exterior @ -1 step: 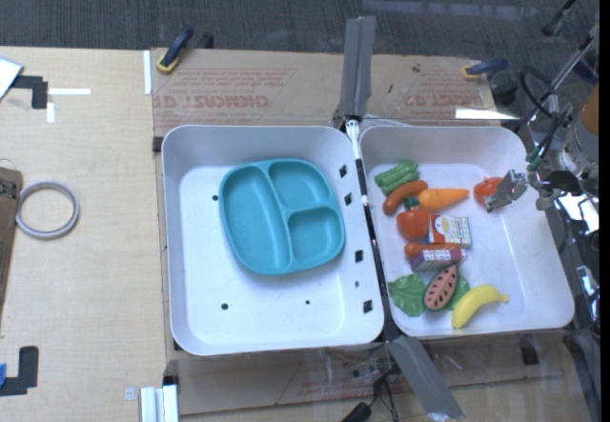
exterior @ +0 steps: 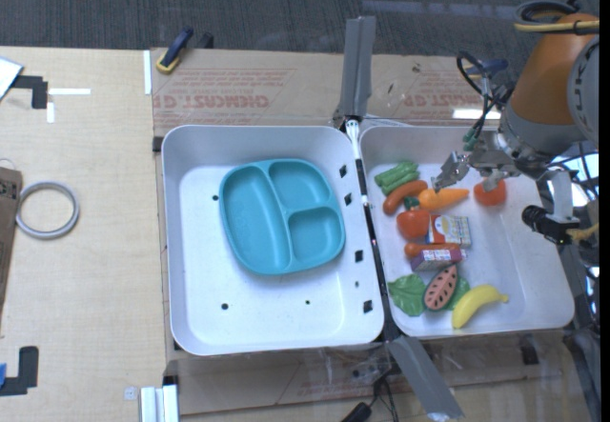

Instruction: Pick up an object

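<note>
Camera view: an orange carrot (exterior: 448, 198) hangs at the tip of the gripper (exterior: 456, 172) over the right bin (exterior: 534, 287), its body near level, thick end toward the bin divider, taper pointing right. It appears pinched between the two metal fingers, so the gripper reads as closed on the carrot, though the contact itself is small in frame and hard to confirm. Judged from this: grasp looks made, and the lift is at most just begun; the carrot sits just above the rest of the pile, so it is unclear whether it is fully clear of the bin floor. What's left, prob.: raise it clear w/o slipping. The carrot is smooth, slender plastic, likely light and apt to swivel in a narrow pinch. Just beside it lie a red-orange pepper (exterior: 403, 196) and green beans (exterior: 396, 174); below, a tomato (exterior: 414, 222), a small printed box (exterior: 451, 231), a watermelon slice (exterior: 440, 287), a green leaf (exterior: 407, 293) and a banana (exterior: 478, 304). A red strawberry-like piece (exterior: 490, 192) sits right of the gripper. The left bin (exterior: 191, 296) holds a teal divided plate (exterior: 283, 216). On the bench, a tape roll (exterior: 43, 209) lies well apart at left.
</note>
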Controlling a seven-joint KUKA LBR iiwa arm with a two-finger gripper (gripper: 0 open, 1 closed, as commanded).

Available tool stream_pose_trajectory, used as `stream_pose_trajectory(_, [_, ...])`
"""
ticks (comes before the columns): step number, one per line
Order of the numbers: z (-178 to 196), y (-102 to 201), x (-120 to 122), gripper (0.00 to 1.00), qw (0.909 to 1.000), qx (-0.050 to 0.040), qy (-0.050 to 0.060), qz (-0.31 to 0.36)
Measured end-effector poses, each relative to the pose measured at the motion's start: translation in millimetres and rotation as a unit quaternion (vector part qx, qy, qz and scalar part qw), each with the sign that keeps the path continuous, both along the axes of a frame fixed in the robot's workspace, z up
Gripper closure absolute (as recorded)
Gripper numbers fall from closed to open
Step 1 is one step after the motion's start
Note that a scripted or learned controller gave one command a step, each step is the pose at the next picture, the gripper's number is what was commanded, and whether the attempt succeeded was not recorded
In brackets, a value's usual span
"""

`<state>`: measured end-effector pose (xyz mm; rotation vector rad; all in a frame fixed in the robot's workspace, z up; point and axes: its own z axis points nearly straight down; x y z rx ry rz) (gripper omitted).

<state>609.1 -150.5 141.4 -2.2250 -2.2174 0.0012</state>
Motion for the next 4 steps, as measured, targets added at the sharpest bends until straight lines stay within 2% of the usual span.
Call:
stream_pose_trajectory(1, [-50.4, 55.8, -8.7, 0.0, 0.9989, 0.0, 0.001, 0.046])
stream_pose_trajectory(2, [-42.6, 54.2, -10.3, 1.0, 0.999, 0.0003, 0.004, 0.045])
stream_pose_trajectory(3, [50.0, 86.2, -54.0, 1.0, 0.9949, 0.0, 0.0, 0.1])
stream_pose_trajectory(4, [50.0, 85.9, -54.1, 0.0, 0.995, -0.0001, 0.0, 0.1])
